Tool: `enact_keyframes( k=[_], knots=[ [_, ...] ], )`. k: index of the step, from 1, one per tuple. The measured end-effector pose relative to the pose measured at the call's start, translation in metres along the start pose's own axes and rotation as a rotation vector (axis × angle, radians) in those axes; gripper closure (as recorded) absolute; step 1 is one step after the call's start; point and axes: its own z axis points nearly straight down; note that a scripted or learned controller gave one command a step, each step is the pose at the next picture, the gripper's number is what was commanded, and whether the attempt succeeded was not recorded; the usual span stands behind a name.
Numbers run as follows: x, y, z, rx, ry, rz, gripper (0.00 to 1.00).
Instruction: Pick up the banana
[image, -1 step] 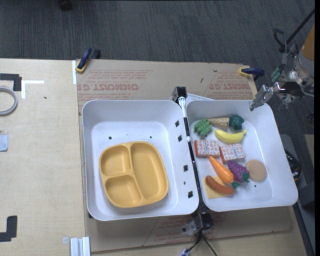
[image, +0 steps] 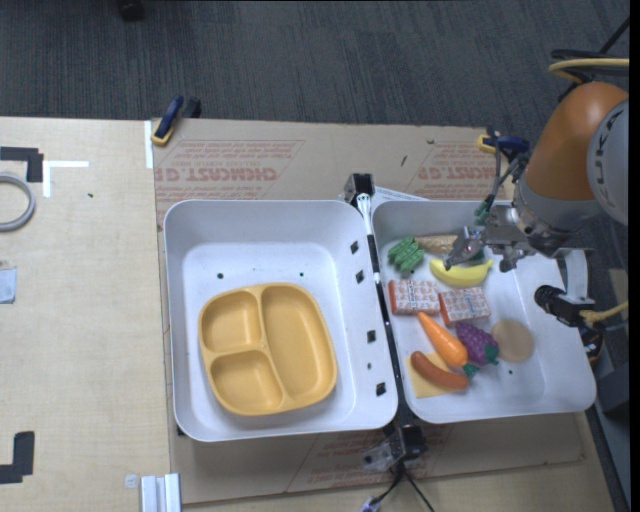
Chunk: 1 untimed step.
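Two white bins sit side by side on the tabletop (image: 80, 330). Left bin (image: 180, 300): yellow divided plate (image: 267, 347). Right bin (image: 560, 385): banana (image: 461, 272) near the far wall, beside green toy (image: 405, 255), above carrot (image: 443, 339) and grapes (image: 477, 343). Gripper (image: 468, 250) directly over banana; finger spacing cannot be judged.

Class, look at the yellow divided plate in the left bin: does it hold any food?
Empty. All three compartments of the yellow plate show bare; the toy food lies in the right bin.
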Motion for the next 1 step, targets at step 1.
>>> enact_keyframes(
  k=[1],
  knots=[
    [0.038,-0.0021,0.0527,-0.006,-0.001,0.074,0.0]
  ],
)
